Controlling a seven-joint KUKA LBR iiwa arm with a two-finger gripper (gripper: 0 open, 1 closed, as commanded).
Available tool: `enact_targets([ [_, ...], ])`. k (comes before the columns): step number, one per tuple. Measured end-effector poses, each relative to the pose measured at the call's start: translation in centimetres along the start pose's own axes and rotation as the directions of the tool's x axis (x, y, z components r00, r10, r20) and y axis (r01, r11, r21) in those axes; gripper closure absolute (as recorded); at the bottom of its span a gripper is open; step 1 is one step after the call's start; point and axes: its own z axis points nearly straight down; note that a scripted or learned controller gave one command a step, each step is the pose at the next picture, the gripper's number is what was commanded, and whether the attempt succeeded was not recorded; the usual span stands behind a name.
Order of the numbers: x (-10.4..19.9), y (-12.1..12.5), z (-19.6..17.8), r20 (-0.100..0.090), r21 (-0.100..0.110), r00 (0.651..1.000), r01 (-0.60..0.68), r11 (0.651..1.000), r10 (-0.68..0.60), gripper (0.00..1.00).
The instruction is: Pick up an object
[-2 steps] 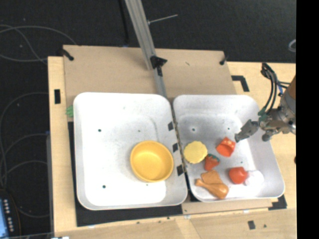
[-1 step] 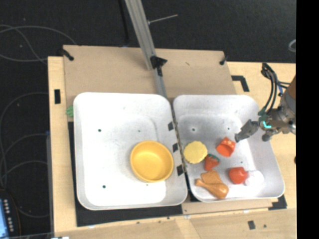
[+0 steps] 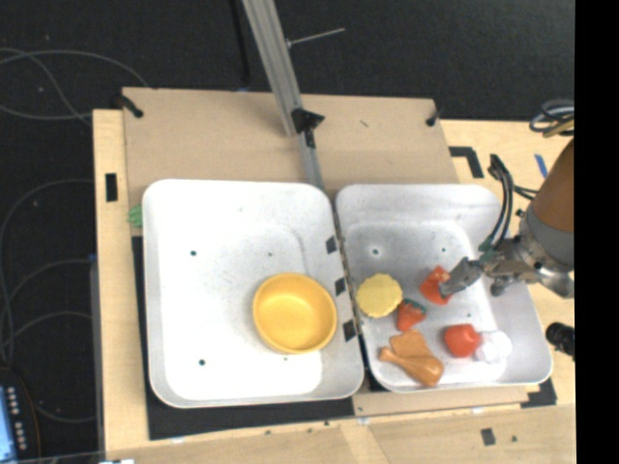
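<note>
- Landmark: yellow bowl (image 3: 294, 312), upright, in left bin (image 3: 193, 220), near that bin's right wall, toward front.
- Right bin (image 3: 406, 211): just right of bowl's bin, walls touching.
- Yellow round toy (image 3: 378, 295): right of bowl, across the bin walls, at right bin's left side.
- Small red-and-green toy (pepper-like) (image 3: 410, 315): right of bowl, just past yellow round toy, touching or nearly.
- Tan toy drumstick (image 3: 414, 356): right of bowl & lower, near right bin's front wall.
- Red toy w/ white part (image 3: 466, 340): far right of bowl, beside drumstick.
- Red-orange obj. (image 3: 436, 285): right of bowl, at pincer's tip.
- Pincer (image 3: 460, 276): far right of bowl, over right bin; tip at red-orange obj.; fingers apart or together — can't tell, grip not confirmed.
- Arm (image 3: 551, 230): enters from right, far from bowl.
- Table (image 3: 280, 133): tan board under both bins.
</note>
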Motion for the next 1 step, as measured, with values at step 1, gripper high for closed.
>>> enact_targets([
  [1,-0.22,0.96,5.13,0.001,-0.001,1.000,-0.001,1.000,0.001,0.00],
])
